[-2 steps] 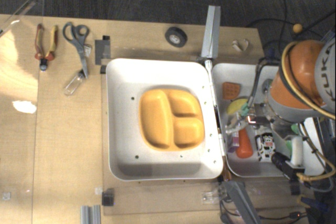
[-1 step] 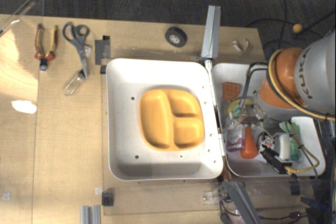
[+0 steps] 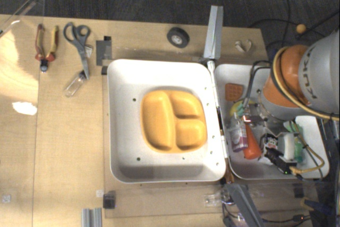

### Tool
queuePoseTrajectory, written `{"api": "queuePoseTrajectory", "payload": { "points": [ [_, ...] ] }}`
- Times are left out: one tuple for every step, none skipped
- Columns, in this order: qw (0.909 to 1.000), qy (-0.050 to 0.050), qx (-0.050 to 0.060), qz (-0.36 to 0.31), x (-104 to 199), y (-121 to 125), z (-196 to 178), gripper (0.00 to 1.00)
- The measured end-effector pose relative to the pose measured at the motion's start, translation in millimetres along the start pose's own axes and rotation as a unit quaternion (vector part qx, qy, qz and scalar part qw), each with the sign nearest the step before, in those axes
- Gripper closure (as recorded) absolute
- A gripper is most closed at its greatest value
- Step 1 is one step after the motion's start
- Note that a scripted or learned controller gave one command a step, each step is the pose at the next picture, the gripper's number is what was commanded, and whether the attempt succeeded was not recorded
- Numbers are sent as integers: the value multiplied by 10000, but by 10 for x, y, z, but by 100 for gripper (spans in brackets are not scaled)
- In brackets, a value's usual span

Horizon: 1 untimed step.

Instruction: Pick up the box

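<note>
The end effector (image 3: 254, 124) is lowered into the right bin (image 3: 313, 170); its grip cannot be told; no box is seen lifted.

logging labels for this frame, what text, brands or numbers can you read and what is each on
"KUK": the grey arm, on its side by the orange band; the last letters run off the frame edge.
Items in the right bin, such as the purple packet: any print is too small and blurred to read.
Yellow tray, scissors, tape roll: no text visible.
</note>
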<state>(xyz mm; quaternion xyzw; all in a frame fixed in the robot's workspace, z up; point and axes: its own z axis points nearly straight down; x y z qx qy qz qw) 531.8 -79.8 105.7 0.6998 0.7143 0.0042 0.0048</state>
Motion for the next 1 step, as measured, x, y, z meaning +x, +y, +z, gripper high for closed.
{"api": "queuePoseTrajectory", "payload": {
  "points": [
    [10000, 5, 37, 3, 282, -414, -1007, 100]
  ]
}}
